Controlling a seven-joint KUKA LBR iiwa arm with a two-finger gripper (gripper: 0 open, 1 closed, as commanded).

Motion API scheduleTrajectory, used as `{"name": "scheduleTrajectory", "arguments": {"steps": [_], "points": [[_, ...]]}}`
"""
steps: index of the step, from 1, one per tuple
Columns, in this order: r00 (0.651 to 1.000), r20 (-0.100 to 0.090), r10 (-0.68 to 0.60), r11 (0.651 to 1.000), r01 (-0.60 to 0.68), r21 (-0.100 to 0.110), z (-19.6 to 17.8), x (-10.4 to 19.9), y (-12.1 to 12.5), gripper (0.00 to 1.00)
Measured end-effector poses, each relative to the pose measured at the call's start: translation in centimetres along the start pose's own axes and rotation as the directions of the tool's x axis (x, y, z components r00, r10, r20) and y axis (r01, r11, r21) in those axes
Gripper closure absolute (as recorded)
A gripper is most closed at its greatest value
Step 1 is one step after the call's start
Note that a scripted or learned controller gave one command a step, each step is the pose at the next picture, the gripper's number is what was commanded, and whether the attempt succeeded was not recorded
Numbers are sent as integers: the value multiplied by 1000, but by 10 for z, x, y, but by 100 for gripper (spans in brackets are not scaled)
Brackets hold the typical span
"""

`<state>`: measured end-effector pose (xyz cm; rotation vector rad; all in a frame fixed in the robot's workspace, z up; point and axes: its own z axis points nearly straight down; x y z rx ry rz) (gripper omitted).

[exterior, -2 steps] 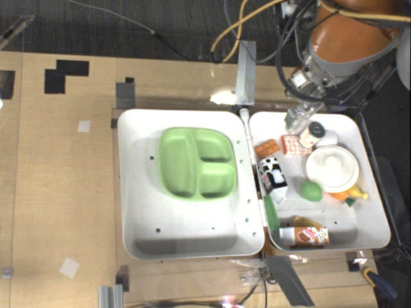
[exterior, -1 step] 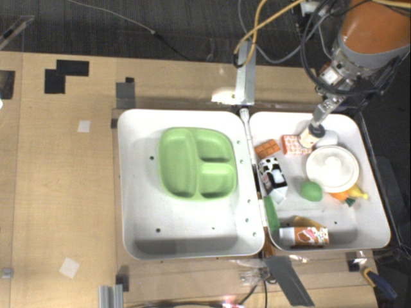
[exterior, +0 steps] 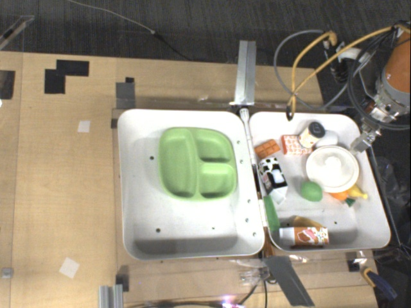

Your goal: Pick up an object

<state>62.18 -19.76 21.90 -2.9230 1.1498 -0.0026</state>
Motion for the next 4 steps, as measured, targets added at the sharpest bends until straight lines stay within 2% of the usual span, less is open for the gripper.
{"name": "scheduleTrajectory", "arguments": {"steps": [1, 2, 3, 4], "points": [[962, -5, -275, 962, 275, 2, -32, 15, -12, 100], [860, -5, -511, 860, 511, 1, -37, 25, -14, 100], [851, -4, -524, 851, 524, 1, -26, 40, -28, 100], [850, -4, -526, 850, 526, 1, -20, 40, -28, 100]]}}
